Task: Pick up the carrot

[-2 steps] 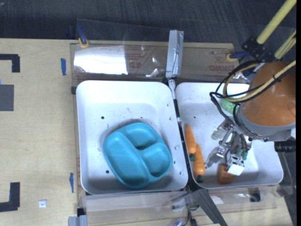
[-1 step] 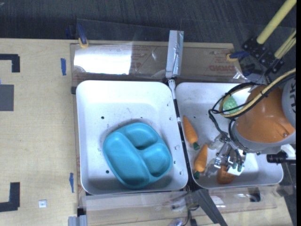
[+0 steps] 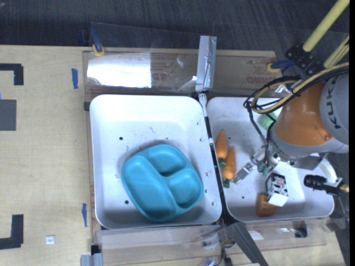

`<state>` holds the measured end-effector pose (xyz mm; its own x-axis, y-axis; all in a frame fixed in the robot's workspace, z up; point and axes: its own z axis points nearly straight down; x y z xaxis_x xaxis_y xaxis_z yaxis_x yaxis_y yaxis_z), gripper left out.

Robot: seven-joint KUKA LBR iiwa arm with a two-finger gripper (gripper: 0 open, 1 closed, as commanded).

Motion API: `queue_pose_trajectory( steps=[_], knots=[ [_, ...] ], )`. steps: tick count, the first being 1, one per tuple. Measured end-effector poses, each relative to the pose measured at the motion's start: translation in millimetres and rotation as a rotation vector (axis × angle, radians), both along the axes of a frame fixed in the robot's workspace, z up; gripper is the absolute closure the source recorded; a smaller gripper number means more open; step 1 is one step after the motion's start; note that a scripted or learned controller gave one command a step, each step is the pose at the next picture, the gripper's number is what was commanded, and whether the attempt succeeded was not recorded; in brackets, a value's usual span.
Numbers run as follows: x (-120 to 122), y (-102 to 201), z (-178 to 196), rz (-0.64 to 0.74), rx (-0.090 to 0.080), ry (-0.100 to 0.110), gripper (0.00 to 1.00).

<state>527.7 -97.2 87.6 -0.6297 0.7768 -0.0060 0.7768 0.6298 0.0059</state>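
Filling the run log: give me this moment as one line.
arm: over right bin | end effector: beside carrot, not holding it | blue tray: left bin | status: carrot not picked up

A pale wooden bench (image 3: 39, 165) with black and blue tape marks meets dark grey floor (image 3: 166, 4).

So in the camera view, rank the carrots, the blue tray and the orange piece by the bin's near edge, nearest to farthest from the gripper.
From the gripper:
1. Carrots, just left of it, by the right bin's left wall.
2. Orange piece, below it, near the right bin's front edge.
3. Blue tray, farthest, in the left bin.
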Motion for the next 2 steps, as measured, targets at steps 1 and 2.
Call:
queue_pose_trajectory(
  steps=[1,2],
  knots=[
    [2.2,-0.3,12.0,-0.002,-0.001,-0.009,1.0],
    [1.8,-0.3,11.4,-0.002,-0.001,-0.007,0.0]
  ],
)
